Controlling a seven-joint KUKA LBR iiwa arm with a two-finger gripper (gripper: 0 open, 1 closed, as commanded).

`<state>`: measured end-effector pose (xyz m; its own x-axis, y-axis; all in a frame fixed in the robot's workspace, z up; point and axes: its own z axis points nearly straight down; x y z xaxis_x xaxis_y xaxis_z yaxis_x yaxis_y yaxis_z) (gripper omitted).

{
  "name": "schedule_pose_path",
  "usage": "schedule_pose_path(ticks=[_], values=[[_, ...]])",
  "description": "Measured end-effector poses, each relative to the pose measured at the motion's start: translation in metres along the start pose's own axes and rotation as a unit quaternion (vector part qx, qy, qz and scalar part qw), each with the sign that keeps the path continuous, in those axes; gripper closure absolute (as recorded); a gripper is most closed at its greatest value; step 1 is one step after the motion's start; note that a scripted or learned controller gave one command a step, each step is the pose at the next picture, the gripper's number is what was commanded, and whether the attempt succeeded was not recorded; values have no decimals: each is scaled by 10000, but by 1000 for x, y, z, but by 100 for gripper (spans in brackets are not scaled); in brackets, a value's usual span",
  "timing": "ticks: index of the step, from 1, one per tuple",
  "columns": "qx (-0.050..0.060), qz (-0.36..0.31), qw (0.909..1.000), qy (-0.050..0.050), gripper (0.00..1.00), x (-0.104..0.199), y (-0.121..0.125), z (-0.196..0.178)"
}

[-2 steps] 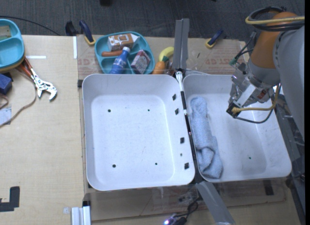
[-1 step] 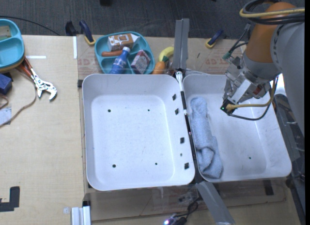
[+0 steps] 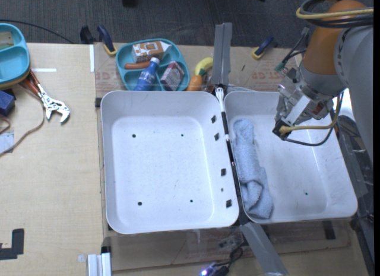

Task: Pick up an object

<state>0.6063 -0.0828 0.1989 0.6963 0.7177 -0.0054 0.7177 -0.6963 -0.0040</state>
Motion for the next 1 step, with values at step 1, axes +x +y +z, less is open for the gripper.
schedule_pose_path(ticks=[1], values=[[-16, -1349, 9909, 8, 100, -23, 52, 13]])
